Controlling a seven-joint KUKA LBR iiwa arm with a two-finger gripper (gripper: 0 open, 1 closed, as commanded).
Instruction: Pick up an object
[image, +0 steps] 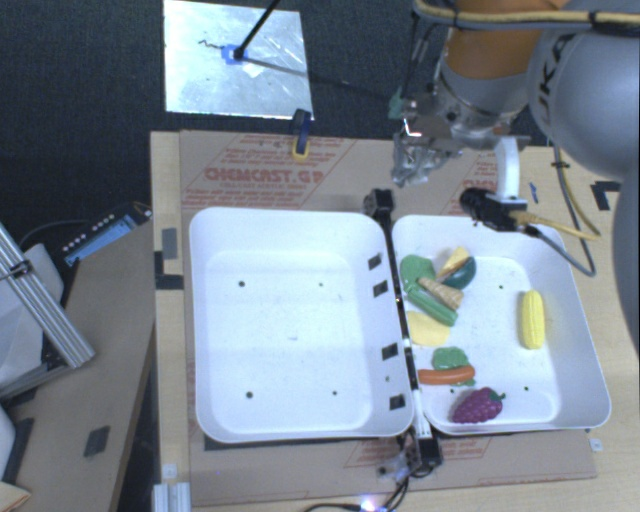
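The right bin (570, 300) holds several toy foods. A yellow corn cob (533, 319) lies near its right side. A green leafy piece (418, 270), a beige stick (440, 293) and a yellow-and-teal piece (458, 266) cluster at its upper left. Below them lie a pale yellow slice (429, 329), a small green piece (450, 357), an orange carrot (446, 376) and purple grapes (477, 405). My gripper (411, 170) hangs above the bench behind the bins, near the divider's far end, with nothing visible in it.
The left bin (290, 320) sits beside the right one, joined by a black clipped divider (395, 300). A yellow-and-blue clamp (301, 135) stands on the cardboard behind the left bin. A shiny metal sheet (238, 60) lies at the back.
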